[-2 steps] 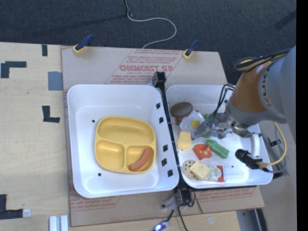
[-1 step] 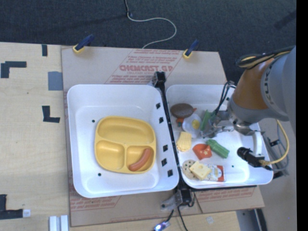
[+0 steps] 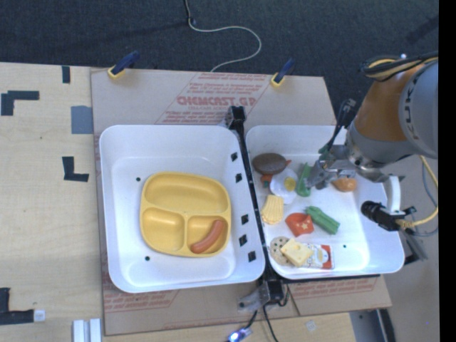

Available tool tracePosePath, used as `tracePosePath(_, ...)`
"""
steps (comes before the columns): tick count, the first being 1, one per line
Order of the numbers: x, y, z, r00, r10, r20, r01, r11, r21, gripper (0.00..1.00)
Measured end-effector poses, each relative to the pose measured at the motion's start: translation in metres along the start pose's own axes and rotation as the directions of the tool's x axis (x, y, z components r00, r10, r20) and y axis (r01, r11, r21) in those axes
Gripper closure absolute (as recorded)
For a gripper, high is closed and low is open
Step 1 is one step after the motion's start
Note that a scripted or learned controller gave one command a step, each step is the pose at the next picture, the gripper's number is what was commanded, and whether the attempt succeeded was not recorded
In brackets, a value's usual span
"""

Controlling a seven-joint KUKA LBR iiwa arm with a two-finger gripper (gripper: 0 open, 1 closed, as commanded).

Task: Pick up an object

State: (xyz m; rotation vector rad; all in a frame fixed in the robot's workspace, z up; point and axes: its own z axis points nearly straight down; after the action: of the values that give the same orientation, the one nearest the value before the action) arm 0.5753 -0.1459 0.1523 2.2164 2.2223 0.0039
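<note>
Spanning the worktop [image 3: 43, 191] are two shallow white bins, set side by side on a cardboard sheet [image 3: 206, 98]. The left bin [image 3: 117, 155] is occupied by a yellow divided plate [image 3: 178, 201], in whose lower right compartment a sausage [image 3: 208, 238] is laid. The right bin [image 3: 385, 258] is entered from the right by the grey arm [image 3: 395, 120] (its orange band is seen above the wrist). The end effector [image 3: 318, 177] is lowered into this bin, just beside or touching a green piece [image 3: 304, 179]; whether its fingers are apart or together cannot be told, and nothing is clearly seen between them. An orange item [image 3: 345, 184] is found close to its right. Scattered below are a brown round piece [image 3: 269, 163], a green vegetable [image 3: 323, 219], a yellow wavy piece [image 3: 272, 209], a red piece [image 3: 300, 224], a cheese block [image 3: 296, 252] and a cookie [image 3: 278, 246].
</note>
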Motion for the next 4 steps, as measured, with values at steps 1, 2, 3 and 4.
tracePosePath(1,0.004,0.001,-0.063,1.0,0.0,0.0,0.0,1.0,0.001,1.0)
tracePosePath(2,0.005,0.002,-0.072,1.0,0.001,-0.001,-0.001,1.0,0.003,1.0)
tracePosePath(3,0.063,0.012,-0.064,1.0,-0.004,-0.002,0.004,1.0,0.006,1.0)
tracePosePath(4,0.109,0.007,-0.065,1.0,-0.003,-0.001,0.003,1.0,0.006,1.0)
